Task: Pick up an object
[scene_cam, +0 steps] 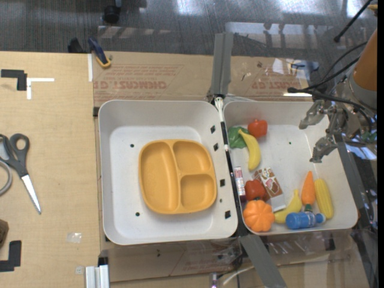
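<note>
Wooden bench (48,221), scissors (21,167), two white bins (114,221), jaws (318,138) spread, empty, grey floor behind

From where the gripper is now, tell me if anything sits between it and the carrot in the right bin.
Nothing visible does. The gripper hangs at the right bin's right side, and the carrot lies just below it in the view, with bare white floor between them. The corn cob lies beside the carrot, and the blue bottle lies beyond it.
</note>
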`<state>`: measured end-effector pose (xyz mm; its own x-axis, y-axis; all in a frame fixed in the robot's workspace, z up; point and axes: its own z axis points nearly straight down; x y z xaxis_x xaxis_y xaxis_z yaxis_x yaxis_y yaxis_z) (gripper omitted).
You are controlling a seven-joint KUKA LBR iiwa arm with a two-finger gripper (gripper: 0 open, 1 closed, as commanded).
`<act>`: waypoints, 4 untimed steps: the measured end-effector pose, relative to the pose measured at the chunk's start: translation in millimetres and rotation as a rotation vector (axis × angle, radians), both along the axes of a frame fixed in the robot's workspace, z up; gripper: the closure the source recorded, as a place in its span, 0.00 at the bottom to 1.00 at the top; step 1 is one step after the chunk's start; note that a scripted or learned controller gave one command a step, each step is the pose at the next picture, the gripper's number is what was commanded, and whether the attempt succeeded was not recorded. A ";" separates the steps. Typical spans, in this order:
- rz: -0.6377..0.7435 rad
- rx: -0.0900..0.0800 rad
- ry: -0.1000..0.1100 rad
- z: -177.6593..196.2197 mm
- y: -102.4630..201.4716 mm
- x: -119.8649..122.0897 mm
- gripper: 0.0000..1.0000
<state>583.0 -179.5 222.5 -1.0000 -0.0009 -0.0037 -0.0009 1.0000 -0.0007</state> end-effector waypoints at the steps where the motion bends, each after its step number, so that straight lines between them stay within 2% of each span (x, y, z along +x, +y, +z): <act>1: 0.176 0.000 0.001 -94.8 21.6 -40.7 0.00; 2: 0.083 -0.010 -0.016 -122.0 50.9 -65.2 0.00; 3: 0.004 -0.012 -0.030 -120.6 56.2 -86.8 0.00; 4: -0.112 -0.013 -0.028 -121.2 63.4 -91.5 0.00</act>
<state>491.4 -116.1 101.3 -0.9934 0.1101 -0.0322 0.1106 0.9938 -0.0125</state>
